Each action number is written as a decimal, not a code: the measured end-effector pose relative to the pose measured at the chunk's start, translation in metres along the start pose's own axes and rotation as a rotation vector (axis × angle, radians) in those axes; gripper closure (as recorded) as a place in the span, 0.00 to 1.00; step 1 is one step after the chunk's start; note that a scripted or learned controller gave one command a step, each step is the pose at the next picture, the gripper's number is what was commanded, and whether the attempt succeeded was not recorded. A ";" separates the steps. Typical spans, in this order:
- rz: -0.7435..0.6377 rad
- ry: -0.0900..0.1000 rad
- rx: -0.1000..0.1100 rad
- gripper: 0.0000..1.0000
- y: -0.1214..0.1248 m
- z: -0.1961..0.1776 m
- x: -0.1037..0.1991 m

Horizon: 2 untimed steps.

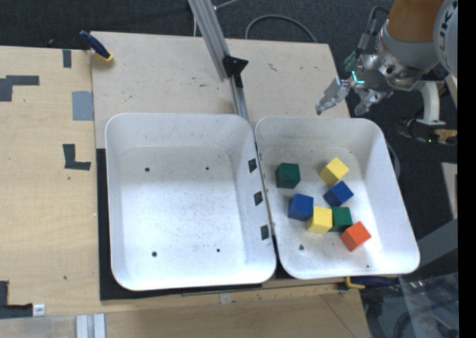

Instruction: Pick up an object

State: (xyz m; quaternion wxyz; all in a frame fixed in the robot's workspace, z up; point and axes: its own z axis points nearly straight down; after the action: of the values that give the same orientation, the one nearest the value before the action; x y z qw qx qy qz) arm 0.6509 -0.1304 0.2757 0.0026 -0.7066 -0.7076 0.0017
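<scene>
So the gripper is hanging just past the far rim of the right bin, off near that bin's far corner on the arm's side, and its two fingers look spread apart with nothing between them, so it's not carrying anything. Everything it could grab sits inside that same bin, down and toward the near side from the fingers. Closest to the far rim are the yellow cube and the dark green cube, the yellow one more or less straight in from where the gripper hangs, the green one further over toward the divide with the left bin. Behind those, toward the near rim, there's a tight little bunch: a blue cube, another blue cube, a second yellow cube and a second green cube that look to be touching or nearly so, and an orange cube just beside them, nearest the near rim. They're all cubes, so there's no long axis to line up with. My guess is the far yellow one is the easy pick, since it stands a bit apart and the arm barely has to travel into the bin.
</scene>
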 end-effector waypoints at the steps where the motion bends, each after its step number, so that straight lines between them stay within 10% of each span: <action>1: -0.001 -0.002 -0.004 0.00 0.001 -0.003 0.000; 2: -0.001 -0.002 -0.001 0.00 0.005 0.042 0.000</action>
State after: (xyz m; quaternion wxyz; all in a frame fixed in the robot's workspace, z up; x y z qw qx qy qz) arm 0.6557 -0.1299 0.2341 0.0014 -0.7063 -0.7079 0.0023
